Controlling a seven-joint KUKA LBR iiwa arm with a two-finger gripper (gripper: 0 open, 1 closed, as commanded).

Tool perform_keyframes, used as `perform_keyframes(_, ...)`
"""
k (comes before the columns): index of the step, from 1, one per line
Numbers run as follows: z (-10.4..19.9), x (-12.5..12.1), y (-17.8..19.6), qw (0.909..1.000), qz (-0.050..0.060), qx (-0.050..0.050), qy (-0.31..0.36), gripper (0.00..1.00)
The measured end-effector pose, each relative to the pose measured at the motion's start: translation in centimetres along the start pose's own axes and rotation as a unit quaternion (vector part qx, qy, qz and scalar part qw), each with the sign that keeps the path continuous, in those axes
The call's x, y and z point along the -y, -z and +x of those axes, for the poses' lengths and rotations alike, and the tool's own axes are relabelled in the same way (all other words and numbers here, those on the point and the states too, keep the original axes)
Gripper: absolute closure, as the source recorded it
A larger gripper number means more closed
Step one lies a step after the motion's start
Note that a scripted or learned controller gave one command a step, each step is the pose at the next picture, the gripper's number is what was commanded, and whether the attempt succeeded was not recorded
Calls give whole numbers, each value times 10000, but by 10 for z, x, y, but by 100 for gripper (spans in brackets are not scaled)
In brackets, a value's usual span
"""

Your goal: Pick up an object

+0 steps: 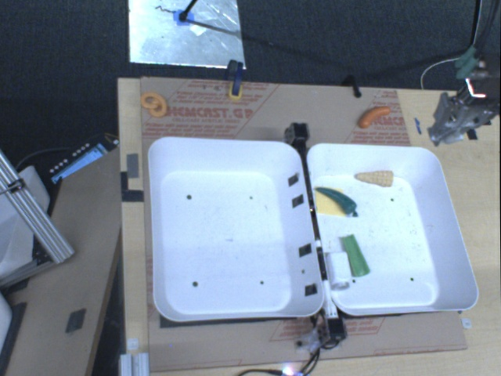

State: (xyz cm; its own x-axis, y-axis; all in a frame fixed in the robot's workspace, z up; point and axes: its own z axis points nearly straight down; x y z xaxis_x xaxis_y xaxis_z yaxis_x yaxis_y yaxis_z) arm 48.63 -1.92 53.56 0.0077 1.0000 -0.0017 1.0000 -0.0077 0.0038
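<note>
Two shallow white bins with rounded corners and a smooth, plastic-looking finish are seen side by side on a cardboard sheet printed with red lettering. The left bin shows just a few dark dots on its floor. In the right bin four small things are spread out. A tan, cone-shaped piece with a ribbed-looking surface is lying near the far wall. A curved piece, green on top and yellow along its lower edge, is found close to the divider, a bit like a toy banana or pepper. A flat green rectangular block is set at a slant lower down, and just beside it on the left a small white block is barely told apart from the bin floor.

The gripper is parked at the right edge beyond the right bin's far corner, well apart from everything in it. It's seen as a grey metallic lump with cables above; whether it's open or closed can't be told, it's too small and cluttered there.

Outside the bins, an orange sausage-shaped toy and an orange ring-shaped thing are left on the cardboard. A blue and yellow clamp is fixed at the far edge. The worktop is pale tan, and behind it dark carpet-like flooring with a shiny metal plate is seen.
</note>
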Motion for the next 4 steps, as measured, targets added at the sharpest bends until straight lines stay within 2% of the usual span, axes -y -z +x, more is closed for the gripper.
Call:
perform_keyframes(1, -131, 1, -77, 10000, 40, 9, -22, 100)
perform_keyframes(2, -145, -1, -35, 10000, -17, 6, 39, 100)
perform_keyframes(3, -164, -2, 2, 10000, -15, 5, 39, 100)
perform_keyframes(4, -126, -2, -1, 10000, 2, -8, 73, 100)
